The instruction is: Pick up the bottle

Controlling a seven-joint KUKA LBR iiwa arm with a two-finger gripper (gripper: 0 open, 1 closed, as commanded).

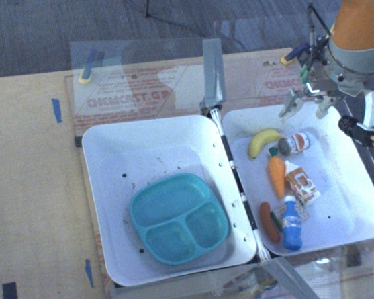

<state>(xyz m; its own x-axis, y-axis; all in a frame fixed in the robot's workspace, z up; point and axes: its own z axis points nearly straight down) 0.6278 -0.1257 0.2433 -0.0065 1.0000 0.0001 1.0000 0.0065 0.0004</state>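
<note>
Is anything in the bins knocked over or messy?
A bit. The blue bottle lies on its side in the right bin, jumbled with a carrot, a banana and a small jar, also tipped over. In the left bin, the teal tray sits crooked. Nothing looks spilled.

- Right bin (353, 179): its right half lies open, giving free passage from the right.
- Blue bottle (291, 223): hemmed on its left by a red item (268, 221), with a packet (302, 186) and carrot (277, 175) just above.
- Banana (263, 141) and small can (294, 144) occupy the upper left of the bin.
- Left bin (107, 162): a teal tray (178, 218) fills its lower middle; its upper part is open.
</note>
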